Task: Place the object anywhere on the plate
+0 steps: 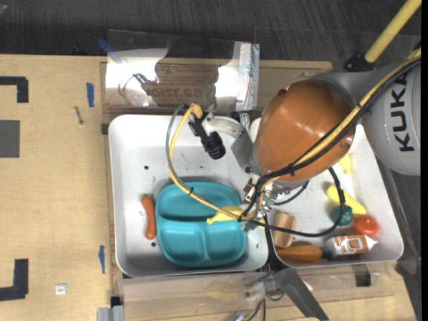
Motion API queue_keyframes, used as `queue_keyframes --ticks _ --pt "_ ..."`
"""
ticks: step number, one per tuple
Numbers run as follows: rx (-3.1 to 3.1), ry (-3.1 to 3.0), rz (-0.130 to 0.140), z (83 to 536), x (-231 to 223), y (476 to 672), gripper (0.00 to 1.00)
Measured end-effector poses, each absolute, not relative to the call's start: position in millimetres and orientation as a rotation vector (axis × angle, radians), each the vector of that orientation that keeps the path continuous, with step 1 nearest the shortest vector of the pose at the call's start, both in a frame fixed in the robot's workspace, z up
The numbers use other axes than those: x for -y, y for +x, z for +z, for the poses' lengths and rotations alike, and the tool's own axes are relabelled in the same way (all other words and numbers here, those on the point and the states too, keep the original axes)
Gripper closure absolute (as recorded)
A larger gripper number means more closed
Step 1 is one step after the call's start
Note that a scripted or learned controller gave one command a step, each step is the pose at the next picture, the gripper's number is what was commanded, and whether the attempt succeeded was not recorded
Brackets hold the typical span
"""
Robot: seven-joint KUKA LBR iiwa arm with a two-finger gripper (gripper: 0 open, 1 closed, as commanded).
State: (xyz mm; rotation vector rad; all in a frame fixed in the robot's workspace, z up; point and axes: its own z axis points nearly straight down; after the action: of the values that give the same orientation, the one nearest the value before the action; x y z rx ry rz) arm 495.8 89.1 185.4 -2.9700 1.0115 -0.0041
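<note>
A teal divided plate point(197, 229) lies in the front half of the left bin point(130, 146). My gripper point(250, 212) hangs over the plate's right edge, beneath the orange wrist band point(301, 129). A thin yellow object point(224, 216) sticks out leftward from between its fingers, over the plate's right compartments, so the gripper is shut on it. Cables and the wrist hide most of the fingers.
An orange sausage-shaped toy point(149, 216) lies left of the plate. The right bin point(388, 239) holds a yellow piece point(342, 194), a green one point(343, 214), a red ball point(366, 226), a small carton point(350, 245), a tan cup point(283, 223) and an orange stick point(301, 253). A black plug on a yellow cable point(213, 144) dangles above the left bin.
</note>
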Motion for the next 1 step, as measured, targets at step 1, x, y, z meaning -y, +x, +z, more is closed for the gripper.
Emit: queue_keyframes --ticks 1 --pt "-0.584 -3.082 0.0 183.9 -44.0 490.4 1.0"
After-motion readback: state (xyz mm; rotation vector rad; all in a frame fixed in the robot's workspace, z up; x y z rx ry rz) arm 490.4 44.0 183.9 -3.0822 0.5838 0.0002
